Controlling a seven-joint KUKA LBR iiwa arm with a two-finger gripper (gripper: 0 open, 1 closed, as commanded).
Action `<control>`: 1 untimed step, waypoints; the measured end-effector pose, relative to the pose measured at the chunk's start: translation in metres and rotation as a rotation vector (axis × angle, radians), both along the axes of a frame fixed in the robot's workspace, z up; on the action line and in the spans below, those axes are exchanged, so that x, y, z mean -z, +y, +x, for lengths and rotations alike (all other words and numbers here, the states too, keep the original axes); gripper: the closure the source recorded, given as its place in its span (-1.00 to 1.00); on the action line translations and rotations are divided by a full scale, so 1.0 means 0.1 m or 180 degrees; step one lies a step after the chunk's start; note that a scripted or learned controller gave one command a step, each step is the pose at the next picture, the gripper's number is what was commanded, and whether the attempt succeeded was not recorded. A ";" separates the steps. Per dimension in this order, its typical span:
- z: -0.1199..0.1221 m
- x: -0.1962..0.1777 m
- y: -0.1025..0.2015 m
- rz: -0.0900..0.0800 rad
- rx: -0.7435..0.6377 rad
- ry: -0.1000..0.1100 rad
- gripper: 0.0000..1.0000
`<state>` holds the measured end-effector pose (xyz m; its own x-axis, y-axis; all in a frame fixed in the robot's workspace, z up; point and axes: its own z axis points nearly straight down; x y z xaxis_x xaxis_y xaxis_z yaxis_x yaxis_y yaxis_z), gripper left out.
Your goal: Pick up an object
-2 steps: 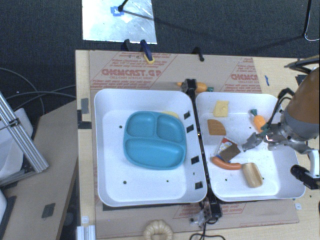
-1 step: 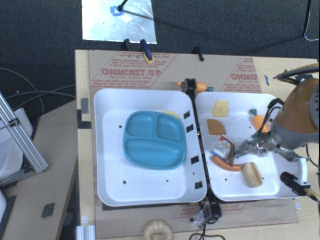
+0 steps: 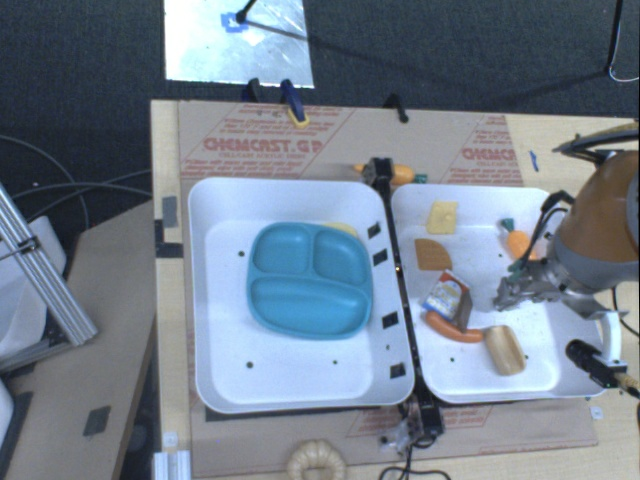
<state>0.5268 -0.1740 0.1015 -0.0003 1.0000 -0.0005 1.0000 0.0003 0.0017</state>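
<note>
- Blue divided plate [image 3: 308, 279] lies in the left bin [image 3: 215, 298].
- Right bin [image 3: 470, 378] holds a yellow cheese slice [image 3: 442, 217], a brown slice [image 3: 432, 255], a small packet [image 3: 447, 297] touching a sausage [image 3: 453, 330], a bread roll [image 3: 504, 349] and a carrot [image 3: 518, 242].
- Gripper [image 3: 512, 293] hangs low over the right bin, between the packet and the carrot; how far its fingers are parted cannot be told, and nothing is seen held.

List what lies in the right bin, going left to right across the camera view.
Brown slice, yellow cheese square, hot dog, bread roll, orange carrot piece, then the gripper reaching in from the right. The small packet sits over the hot dog, so I leave it out.
</note>
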 end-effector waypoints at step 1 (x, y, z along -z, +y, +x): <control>-0.05 -0.46 0.03 -0.0003 -0.0010 -0.0011 1.00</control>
<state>0.5217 -0.1706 0.1479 -0.0034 1.0000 -0.0015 1.0000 0.0034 0.0052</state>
